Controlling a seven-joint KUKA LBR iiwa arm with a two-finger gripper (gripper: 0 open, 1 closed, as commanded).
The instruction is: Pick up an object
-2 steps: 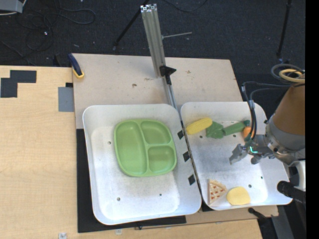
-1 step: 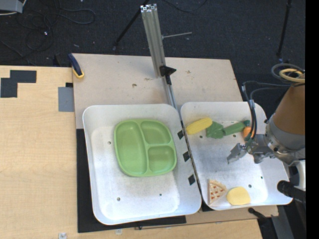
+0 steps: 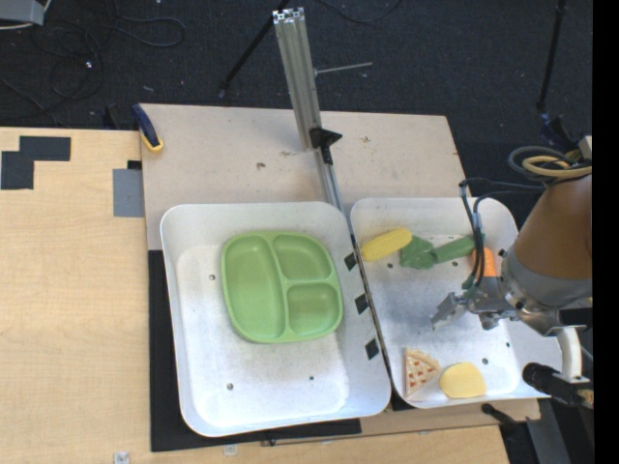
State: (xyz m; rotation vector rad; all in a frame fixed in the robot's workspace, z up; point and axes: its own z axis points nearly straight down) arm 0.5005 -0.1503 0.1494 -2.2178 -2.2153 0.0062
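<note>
In the left bin point(image 3: 193, 356) a green divided plate point(image 3: 281, 287) lies flat, its long axis running near to far. The right bin point(image 3: 387, 356) holds a yellow corn-like piece point(image 3: 386, 244) at its far left, lying with its long axis left to right, the right end tipped slightly farther. Just beside it on the right lies a green toy point(image 3: 435, 252), long axis also left to right, its thin end pointing right. Near the front sit a pizza slice point(image 3: 419, 371), tip pointing near, and a yellow round piece point(image 3: 463, 382). The gripper point(image 3: 466, 309) hangs over bare bin floor, fingers spread, pinching nothing.
</note>
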